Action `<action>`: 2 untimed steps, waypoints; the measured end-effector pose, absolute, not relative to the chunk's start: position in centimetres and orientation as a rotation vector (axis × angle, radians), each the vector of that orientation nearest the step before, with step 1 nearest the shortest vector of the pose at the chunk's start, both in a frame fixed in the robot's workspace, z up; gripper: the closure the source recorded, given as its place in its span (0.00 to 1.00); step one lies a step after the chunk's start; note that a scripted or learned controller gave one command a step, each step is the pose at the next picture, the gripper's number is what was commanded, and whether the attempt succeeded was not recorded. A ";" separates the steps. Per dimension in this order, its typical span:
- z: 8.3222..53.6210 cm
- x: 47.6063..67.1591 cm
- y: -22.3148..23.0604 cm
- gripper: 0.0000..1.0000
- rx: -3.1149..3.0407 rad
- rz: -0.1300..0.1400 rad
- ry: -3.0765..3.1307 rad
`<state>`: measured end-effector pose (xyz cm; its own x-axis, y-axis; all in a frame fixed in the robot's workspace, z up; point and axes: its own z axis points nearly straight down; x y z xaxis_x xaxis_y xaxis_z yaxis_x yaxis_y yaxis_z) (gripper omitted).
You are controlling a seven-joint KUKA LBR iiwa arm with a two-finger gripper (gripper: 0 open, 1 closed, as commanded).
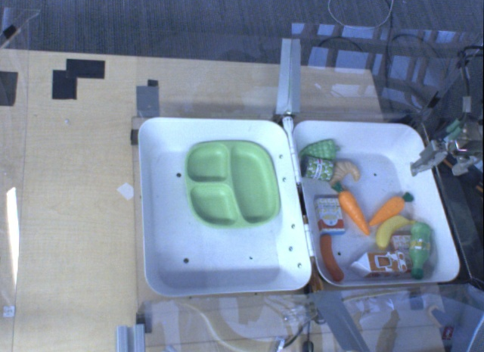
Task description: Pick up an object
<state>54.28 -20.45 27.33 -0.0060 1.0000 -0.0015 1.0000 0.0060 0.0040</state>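
The right bin [393, 142] holds several toy foods. Among them are a green packet [321, 159], a croissant [348, 170], a small carton [330, 214] and two carrots [353, 211] [387, 209]. A banana [393, 229], a green bottle [420, 241], a red sausage [330, 258] and a juice box [384, 263] lie there too. My gripper [432, 157] hangs at the right bin's far right rim, above and apart from the toys. Nothing shows between its fingers.
The left bin [162, 214] carries a green divided plate [231, 182] in its middle. A metal post [289, 74] stands behind the seam between the bins. Cables and frame parts crowd the back right corner.
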 end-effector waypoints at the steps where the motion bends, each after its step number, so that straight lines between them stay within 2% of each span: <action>1: 20.6 62.1 -17.9 0.00 2.108 0.003 2.324; 2: 8.9 59.8 -12.6 0.00 2.107 0.012 2.320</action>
<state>59.76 -12.65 8.88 -0.0957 0.9954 -0.0004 0.9953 0.0957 0.0110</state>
